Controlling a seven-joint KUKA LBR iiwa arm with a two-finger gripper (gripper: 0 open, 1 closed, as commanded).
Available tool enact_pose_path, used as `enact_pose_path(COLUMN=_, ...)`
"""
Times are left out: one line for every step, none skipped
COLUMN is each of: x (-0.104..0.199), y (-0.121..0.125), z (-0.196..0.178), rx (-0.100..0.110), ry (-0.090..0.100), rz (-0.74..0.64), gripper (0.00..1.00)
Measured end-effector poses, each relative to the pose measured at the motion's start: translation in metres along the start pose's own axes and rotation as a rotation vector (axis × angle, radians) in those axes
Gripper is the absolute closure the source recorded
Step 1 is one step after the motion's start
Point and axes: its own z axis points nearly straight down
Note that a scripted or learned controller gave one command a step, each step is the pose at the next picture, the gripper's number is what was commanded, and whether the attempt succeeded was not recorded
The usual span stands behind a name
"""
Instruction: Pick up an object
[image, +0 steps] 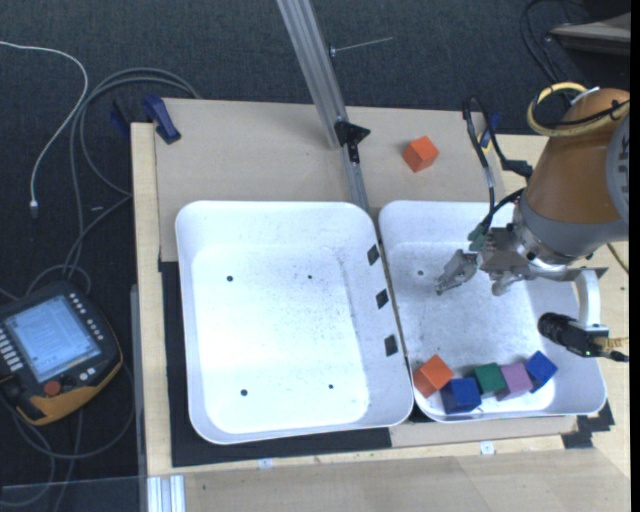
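My gripper (476, 277) hangs over the middle of the right bin (420, 235), fingers spread open with nothing between them. Along that bin's near edge lies a row of blocks: an orange one (433, 373), a dark blue one (461, 394), a green one (489, 379), a pink one (516, 377) and a blue one (540, 368). The blocks sit well below and in front of the gripper, apart from it. Another orange block (421, 153) rests on the bench behind the bins.
The left bin (270, 320) sits beside the right one, with black clips along the shared wall. A slanted metal post (320, 70) rises from the bench behind the bins. A teach pendant (50, 345) and cables lie on the floor at left.
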Motion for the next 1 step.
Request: enact_pose_path(x=-0.0037, y=0.0440, z=0.0883, rx=0.008, ry=0.001, rz=-0.002, gripper=0.00)
